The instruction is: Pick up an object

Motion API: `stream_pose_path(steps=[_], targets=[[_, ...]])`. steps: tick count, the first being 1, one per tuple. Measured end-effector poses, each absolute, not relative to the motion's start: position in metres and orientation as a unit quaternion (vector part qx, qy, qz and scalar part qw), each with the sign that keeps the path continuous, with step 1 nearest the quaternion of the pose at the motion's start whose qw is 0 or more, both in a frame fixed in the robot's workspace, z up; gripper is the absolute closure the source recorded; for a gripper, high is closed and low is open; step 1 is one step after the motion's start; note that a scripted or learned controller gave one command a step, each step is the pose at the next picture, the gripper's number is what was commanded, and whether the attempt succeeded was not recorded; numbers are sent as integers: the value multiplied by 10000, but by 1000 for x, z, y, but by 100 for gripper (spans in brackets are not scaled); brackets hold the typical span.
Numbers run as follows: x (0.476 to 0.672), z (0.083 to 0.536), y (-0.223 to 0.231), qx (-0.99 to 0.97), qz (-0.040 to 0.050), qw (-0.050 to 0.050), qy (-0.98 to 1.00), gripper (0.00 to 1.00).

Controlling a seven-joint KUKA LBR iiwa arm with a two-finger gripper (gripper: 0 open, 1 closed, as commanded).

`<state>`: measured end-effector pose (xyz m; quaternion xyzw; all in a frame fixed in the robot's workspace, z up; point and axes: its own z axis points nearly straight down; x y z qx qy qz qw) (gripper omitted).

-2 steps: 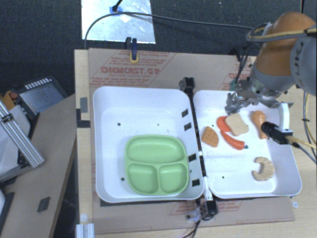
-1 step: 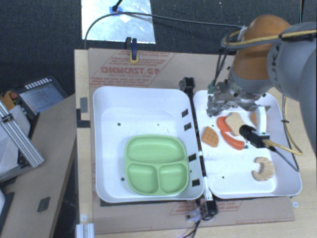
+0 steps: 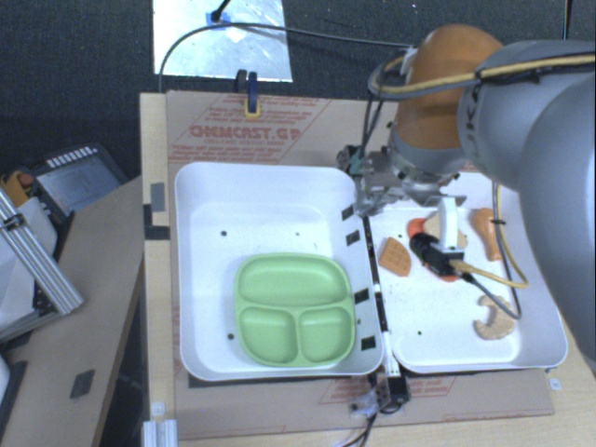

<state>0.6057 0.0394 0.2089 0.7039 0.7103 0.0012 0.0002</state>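
**Camera view**

1. Two white bins sit side by side on a cardboard sheet [image 3: 244, 130] with red print, in the centre of the frame.
2. The left bin [image 3: 200, 250] holds a green divided plate [image 3: 294, 307]. The plate lies flat in the lower right part of that bin, close to the wall shared with the other bin.
3. The right bin [image 3: 540, 343] holds the small loose pieces:
   - a tan wedge [image 3: 395, 257] at its left side, just beside the shared wall;
   - a small red piece [image 3: 417, 224] above and to the right of the wedge;
   - an orange-red piece [image 3: 453, 273] near the bin's middle;
   - a long tan piece [image 3: 484, 233] toward the right;
   - a curved tan piece [image 3: 494, 326] in the lower right part.
4. The arm enters from the right of the frame, with its orange band [image 3: 447, 59] at upper right.
5. The gripper [image 3: 371, 194] hangs over the upper left corner of the right bin, at the shared wall. It is above the tan wedge in the frame and apart from it.
6. Gripper state: cannot be told as released or clenched. No piece is seen grasped.
7. A blue and yellow clamp [image 3: 250, 96] sits at the top edge of the cardboard sheet.
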Motion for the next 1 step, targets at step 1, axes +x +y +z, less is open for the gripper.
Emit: stream_pose_path(steps=[1], targets=[[598, 224, 96, 7036, 14, 0, 7106, 100]])
